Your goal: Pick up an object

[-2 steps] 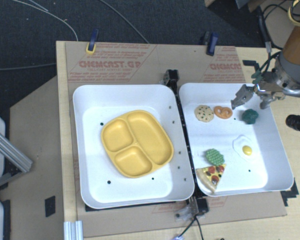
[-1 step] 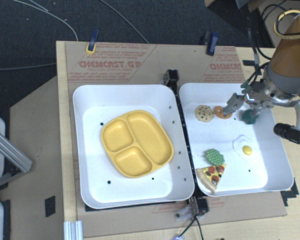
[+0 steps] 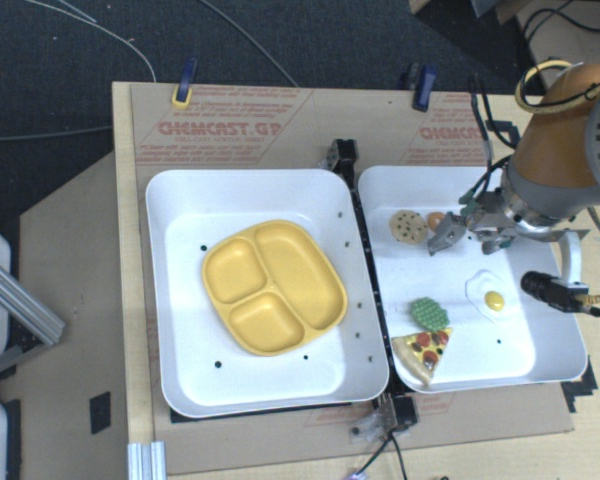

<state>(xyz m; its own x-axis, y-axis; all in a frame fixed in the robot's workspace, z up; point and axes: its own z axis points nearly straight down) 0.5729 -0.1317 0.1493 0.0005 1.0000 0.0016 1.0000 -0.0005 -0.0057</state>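
The tabletop (image 3: 130,268) is carrying two shallow white bins side by side, resting on a brown sheet printed with red lettering. The left bin (image 3: 170,268) is holding a yellow divided plate (image 3: 272,286) with three compartments, lying flat and turned at a slant near the bin's middle.

The right bin (image 3: 550,353) is holding the small food items. A cookie (image 3: 408,227) with dark chips is lying near the bin's upper left corner. Just to its right, a small orange-pink item (image 3: 436,220) is sitting, too small to identify. A fried egg (image 3: 488,295) is lying toward the middle right of the bin. A green piece (image 3: 430,314) with a bumpy surface is lying lower down, and a pizza slice (image 3: 421,353) is resting just below it, against the bin's lower left corner.

The arm (image 3: 558,158) is reaching in from the right, its orange band sitting above the grey wrist. The end effector (image 3: 450,236) is hanging low over the upper part of the right bin, just right of the cookie and close beside the small orange-pink item. Its fingers are pointing down and left. How far apart they are standing cannot be told from this angle, and nothing is showing between them.

A black clip (image 3: 342,154) is sitting at the top of the seam between the bins, and blue clamps (image 3: 421,86) are gripping the sheet's far edge.
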